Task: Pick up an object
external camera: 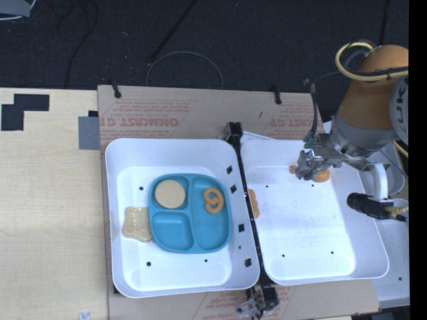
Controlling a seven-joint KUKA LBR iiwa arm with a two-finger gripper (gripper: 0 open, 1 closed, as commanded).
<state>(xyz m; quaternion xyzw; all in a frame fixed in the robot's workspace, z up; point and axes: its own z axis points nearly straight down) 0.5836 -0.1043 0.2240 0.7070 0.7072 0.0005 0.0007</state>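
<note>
This is a robotics lab or test cell, not a home or a shop. Two shallow white bins sit side by side on a sheet of printed cardboard laid over a pale wood tabletop, joined by black clips along their shared edge. An industrial grey arm with an orange band reaches in from the right, a yellow cable looped over its top. Loose black cables trail across dark carpet behind the tabletop. Black and grey tape marks are stuck on the wood. The left bin holds toy food on a blue sectioned plate, props rather than a meal.
</note>
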